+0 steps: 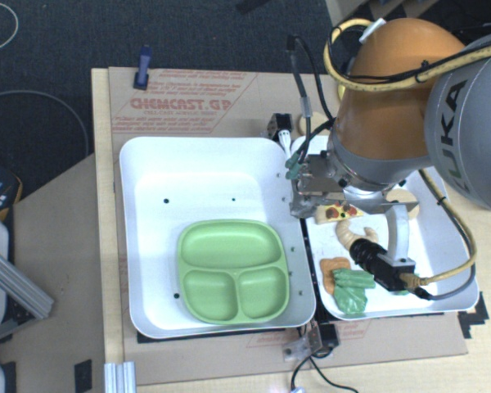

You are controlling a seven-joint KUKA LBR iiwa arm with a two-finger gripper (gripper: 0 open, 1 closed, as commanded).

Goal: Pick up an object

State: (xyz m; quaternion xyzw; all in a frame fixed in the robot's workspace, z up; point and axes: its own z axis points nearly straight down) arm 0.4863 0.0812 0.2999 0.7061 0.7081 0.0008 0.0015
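The toy pizza slice (341, 212) is seen in the right bin (438, 252), near its left wall and just beside the pincer (309, 199). A pale curved toy (344, 234), an orange toy (334, 265) and a green leafy toy (349, 290) are laid close by. It is judged to be small, light, flat and maybe a bit slippery, so it should be pinched gently across its thin edges. Whether the pincer is spread or pressed together cannot be told.
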